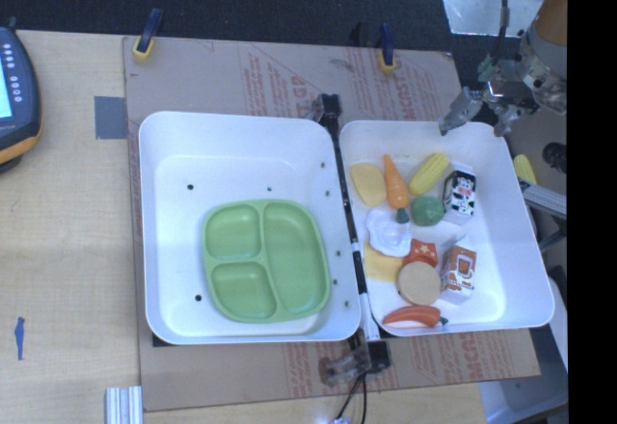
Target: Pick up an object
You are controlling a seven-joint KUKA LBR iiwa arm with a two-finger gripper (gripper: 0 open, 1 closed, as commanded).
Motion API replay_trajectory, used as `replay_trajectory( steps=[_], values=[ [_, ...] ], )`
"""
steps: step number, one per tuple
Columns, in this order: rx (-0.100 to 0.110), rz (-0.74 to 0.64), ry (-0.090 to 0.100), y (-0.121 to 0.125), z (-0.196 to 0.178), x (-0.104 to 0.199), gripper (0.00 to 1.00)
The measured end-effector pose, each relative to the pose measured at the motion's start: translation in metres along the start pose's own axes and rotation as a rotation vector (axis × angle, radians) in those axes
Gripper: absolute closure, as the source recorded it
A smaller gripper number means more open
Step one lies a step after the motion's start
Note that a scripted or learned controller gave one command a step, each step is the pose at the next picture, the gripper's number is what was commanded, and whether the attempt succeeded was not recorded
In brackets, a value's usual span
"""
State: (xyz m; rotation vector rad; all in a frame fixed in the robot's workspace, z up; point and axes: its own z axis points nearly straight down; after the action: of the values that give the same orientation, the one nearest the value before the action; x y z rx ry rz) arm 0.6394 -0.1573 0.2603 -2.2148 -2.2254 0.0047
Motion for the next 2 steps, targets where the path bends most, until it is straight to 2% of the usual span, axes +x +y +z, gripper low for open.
replay_trajectory(
  steps=[1, 2],
  values=[
    [-0.005, -0.004, 0.0, 0.017, 0.17, 0.046, 0.0],
    [0.001, 0.004, 0.004, -0.045, 0.168, -0.037, 0.0]
  ],
)
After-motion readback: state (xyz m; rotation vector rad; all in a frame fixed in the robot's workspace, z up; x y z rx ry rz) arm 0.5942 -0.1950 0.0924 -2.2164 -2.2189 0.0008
